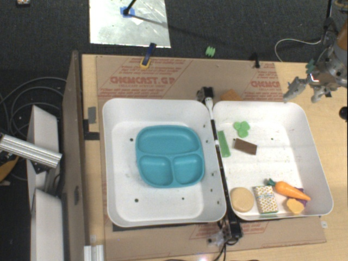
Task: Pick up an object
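I am holding the gripper (308, 88) above the right bin's (304, 125) far corner, fingers apart and gripping nothing (approach step, I judge), and next I am aiming down at the carrot (289, 190) lying near its front edge.

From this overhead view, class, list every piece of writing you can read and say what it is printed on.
"CHEMCAST G P": red print on the brown board under the bins, at upper left.
A second red print at the board's upper right, cut off, unreadable.
The patterned packet in the right bin: markings too small to read.
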`<state>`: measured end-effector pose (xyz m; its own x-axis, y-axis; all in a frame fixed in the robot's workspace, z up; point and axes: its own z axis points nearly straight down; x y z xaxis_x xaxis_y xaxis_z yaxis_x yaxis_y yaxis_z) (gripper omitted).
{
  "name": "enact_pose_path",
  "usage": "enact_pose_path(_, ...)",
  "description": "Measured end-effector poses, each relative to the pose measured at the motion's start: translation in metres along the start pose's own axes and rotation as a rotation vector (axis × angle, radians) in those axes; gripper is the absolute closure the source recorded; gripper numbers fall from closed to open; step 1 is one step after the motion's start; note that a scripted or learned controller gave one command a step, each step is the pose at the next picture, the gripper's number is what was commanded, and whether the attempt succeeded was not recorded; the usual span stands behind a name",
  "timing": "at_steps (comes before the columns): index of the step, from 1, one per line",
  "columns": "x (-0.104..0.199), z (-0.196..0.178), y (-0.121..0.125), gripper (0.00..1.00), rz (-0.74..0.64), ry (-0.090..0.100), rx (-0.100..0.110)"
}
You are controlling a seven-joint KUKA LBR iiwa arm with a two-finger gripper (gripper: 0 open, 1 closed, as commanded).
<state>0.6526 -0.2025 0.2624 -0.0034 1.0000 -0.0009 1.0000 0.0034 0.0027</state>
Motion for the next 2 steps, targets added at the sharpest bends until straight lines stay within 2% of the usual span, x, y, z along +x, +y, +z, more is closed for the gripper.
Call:
enact_pose_path(1, 0.048, 0.092, -0.016, 0.00, -0.004, 0.004, 0.009)
enact_pose_path(2, 0.083, 0.182, -0.016, 0.00, -0.004, 0.003, 0.005)
